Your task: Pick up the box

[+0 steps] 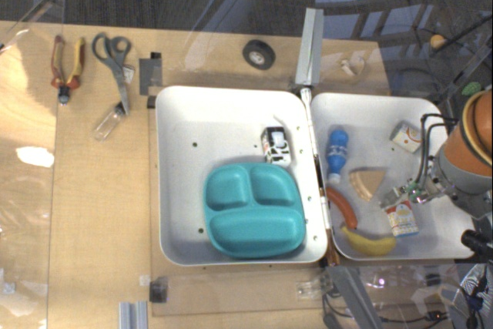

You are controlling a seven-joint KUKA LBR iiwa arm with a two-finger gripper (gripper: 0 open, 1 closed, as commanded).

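The box [401, 220], a small carton with a red band and a pale printed face, stood slightly tilted on the floor of the right bin [370, 108], near that bin's lower right part and just above the banana's [368, 243] right end. The end effector [410, 193] hung directly above the box's top edge, thin and dark with small coloured bits at its tip; whether it was released or clenched could not be told from this angle, and the box did not show between any part of it. The arm [471, 150] entered from the right, its rounded orange band above a grey wrist, with a black cable looping up beside it. Left of the box lay a tan wedge-shaped piece [367, 182], a curved red-orange sausage-like item [341, 206], and a blue bottle [337, 153] lying along the bin's left wall. A second small white carton [406, 137] sat well apart near the upper right corner. Both bins were smooth white plastic with rounded corners. The left bin [185, 166] held a teal divided tray [254, 209], matte and rounded with three compartments, and a small black-and-white packet [276, 146] touching its upper edge. On the pale wooden table [92, 204] beyond lay a roll of black tape [259, 54], grey-handled scissors [114, 62] and red-handled pliers [65, 67].
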